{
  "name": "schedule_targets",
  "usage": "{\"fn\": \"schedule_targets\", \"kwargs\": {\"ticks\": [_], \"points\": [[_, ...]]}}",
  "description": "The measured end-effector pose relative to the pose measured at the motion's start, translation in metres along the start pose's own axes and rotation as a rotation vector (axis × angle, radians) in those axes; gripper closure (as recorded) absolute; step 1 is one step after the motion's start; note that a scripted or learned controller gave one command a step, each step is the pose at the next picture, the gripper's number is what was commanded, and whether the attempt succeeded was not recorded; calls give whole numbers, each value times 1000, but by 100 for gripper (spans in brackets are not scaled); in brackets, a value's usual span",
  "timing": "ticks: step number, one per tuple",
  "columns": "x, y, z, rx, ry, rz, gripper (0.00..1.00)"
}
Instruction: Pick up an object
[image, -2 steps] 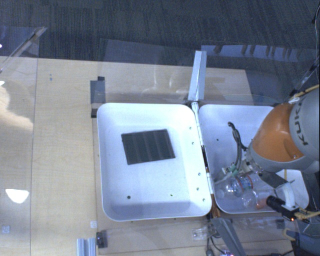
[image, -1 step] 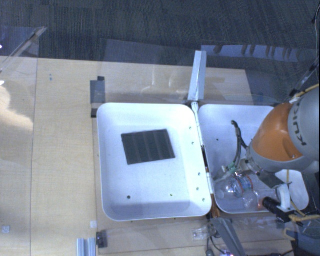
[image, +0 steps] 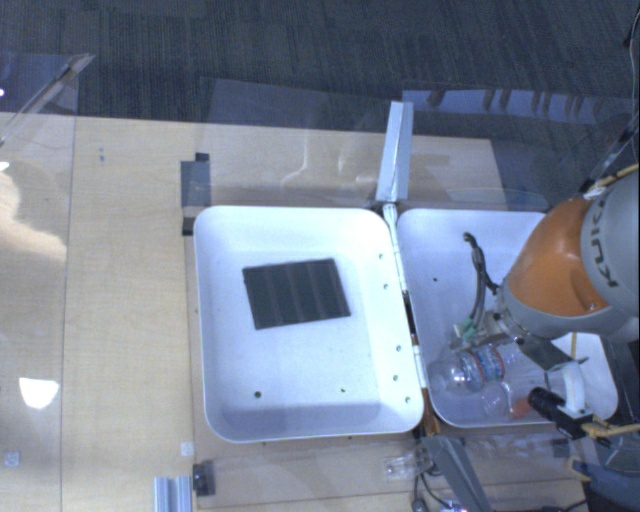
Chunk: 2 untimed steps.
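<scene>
KUKA iiwa arm (image: 575, 270) with rounded grey casing, broad orange band (image: 553, 268) above the wrist, part of dark KUKA lettering on the grey shell at the right edge, thin dark cable (image: 478, 268) curling along its left side

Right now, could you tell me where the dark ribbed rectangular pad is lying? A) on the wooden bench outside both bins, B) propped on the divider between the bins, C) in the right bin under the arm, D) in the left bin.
D: the dark ribbed pad lies flat on the floor of the left bin, well apart from the arm over the right bin.
</scene>
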<state>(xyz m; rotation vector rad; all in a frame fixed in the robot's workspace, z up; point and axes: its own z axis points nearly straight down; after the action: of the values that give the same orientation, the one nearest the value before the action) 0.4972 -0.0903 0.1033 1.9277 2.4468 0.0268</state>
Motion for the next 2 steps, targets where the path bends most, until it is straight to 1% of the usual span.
{"fn": "schedule_targets", "kwargs": {"ticks": [1,2], "points": [[0,3,-11,-7,-2,-6,100],[0,3,-11,-7,-2,-6,0]]}}
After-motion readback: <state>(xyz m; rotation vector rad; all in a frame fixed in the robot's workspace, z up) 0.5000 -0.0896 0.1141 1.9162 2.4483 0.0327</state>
